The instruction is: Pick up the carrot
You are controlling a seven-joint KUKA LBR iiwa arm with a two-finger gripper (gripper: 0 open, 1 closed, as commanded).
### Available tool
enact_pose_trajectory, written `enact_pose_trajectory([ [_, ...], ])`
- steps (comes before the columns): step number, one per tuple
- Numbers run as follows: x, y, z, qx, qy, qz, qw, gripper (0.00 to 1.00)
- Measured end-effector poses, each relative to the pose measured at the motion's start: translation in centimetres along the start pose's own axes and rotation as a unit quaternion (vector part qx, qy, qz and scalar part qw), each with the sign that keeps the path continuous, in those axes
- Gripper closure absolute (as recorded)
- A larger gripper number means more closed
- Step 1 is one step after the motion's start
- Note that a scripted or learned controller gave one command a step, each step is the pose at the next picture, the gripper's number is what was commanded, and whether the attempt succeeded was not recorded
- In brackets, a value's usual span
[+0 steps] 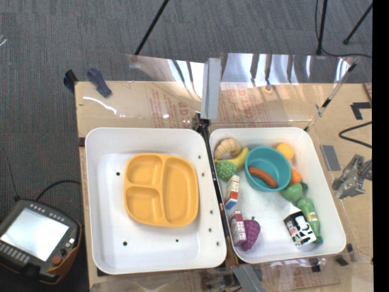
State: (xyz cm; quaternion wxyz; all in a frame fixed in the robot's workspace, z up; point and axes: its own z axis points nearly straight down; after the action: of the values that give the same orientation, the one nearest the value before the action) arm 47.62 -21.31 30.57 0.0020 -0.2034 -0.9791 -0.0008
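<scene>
The carrot [296, 176] shows as a small orange piece against the right side of the teal bowl [267, 163] in the right bin [322, 163]. A green piece [293, 192], perhaps its top, lies just below it, and the bowl partly hides it. A grey metal part at the right, which I take for my gripper [352, 178], hangs outside the bin's right wall, well clear of the carrot.
The right bin also holds a sausage [262, 176] in the bowl, an orange fruit [284, 151], croissant [228, 146], banana [238, 158], cartons [233, 190], grapes [251, 233] and a cow-patterned carton [299, 230]. A yellow divided plate [161, 188] lies in the left bin [103, 157].
</scene>
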Motion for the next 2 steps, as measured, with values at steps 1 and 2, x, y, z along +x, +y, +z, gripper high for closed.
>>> enact_pose_trajectory([
  [1, 0.5, 1.3, 0.8, 0.000, -0.002, 0.057, 0.9984, 1.00],
  [2, -1.0, 0.6, -8.9, 0.000, -0.008, 0.016, 0.9998, 1.00],
])
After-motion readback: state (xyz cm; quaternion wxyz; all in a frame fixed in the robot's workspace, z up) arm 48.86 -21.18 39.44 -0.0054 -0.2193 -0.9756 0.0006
